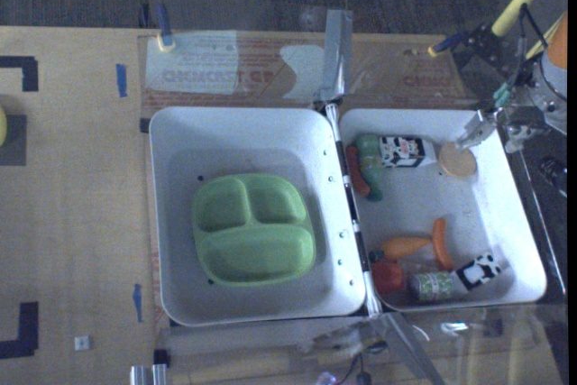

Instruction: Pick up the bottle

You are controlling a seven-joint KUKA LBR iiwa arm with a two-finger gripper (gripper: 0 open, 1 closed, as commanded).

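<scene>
I see the bottle (435,286) lying on its side near the front edge of the right bin (514,194), between a red piece and a cow-print carton. My gripper (475,132) hovers over the bin's back right corner, holding nothing.

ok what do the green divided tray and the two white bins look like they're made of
The green tray looks like molded plastic with a smooth, slightly glossy finish: uniform colour, rounded compartment walls, soft highlights. The left bin and right bin look like thin plastic or coated sheet, matte white, with rounded corners; the view leaves that open.
</scene>
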